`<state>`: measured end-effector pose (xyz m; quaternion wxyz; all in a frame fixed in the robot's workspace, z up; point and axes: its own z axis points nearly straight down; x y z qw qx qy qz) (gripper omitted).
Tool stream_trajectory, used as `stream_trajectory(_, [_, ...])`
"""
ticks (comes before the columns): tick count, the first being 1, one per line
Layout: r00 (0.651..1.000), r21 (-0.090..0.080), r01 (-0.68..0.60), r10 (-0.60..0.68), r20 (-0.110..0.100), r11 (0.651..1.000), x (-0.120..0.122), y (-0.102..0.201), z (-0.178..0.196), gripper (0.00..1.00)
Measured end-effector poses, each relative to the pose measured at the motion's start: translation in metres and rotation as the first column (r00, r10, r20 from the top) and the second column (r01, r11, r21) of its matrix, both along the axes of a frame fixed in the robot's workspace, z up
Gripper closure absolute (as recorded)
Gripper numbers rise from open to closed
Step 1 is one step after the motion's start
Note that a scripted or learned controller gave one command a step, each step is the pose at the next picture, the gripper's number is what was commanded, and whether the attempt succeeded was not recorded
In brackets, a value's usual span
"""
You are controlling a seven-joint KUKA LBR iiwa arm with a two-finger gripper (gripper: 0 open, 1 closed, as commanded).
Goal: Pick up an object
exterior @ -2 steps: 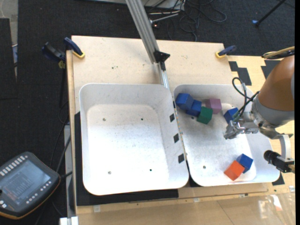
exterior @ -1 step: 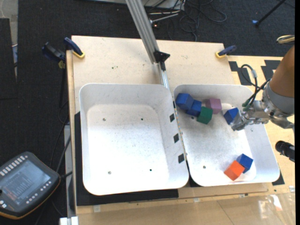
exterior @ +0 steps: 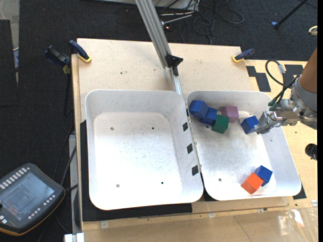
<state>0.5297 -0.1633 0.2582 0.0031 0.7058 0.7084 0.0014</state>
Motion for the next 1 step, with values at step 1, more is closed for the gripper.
stream_trajectory(1, [1.000, 0.003, -0.004, 0.004, -0.005, 1.000, 0.0086, 0.0436, -0.0084, 1.00])
